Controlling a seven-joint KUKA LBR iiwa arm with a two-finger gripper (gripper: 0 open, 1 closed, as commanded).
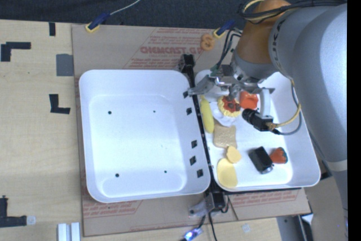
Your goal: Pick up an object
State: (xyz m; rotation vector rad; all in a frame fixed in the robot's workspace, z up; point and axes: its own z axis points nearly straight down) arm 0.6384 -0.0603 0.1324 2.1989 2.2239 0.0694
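Observation:
The right bin (302,175) holds several small items. A yellow banana-shaped piece (207,115) lies by its left wall, with a tan square slab (224,135) beside it. Below the slab lie a small yellow chunk (233,154) and a pale yellow round piece (227,173). Toward the front right sit a black block (260,158) and an orange-red piece (278,156). My gripper (228,93) hangs low over the bin's back left part, right above a red item (229,104) and an orange block (249,100). The wrist hides what lies under it.
The left bin (135,138) adjoins the right one, with black clips (194,144) along the shared wall. Both stand on a cardboard sheet (163,48). An orange ring (207,41) lies behind the bins. The thick grey arm (316,65) covers the right side.

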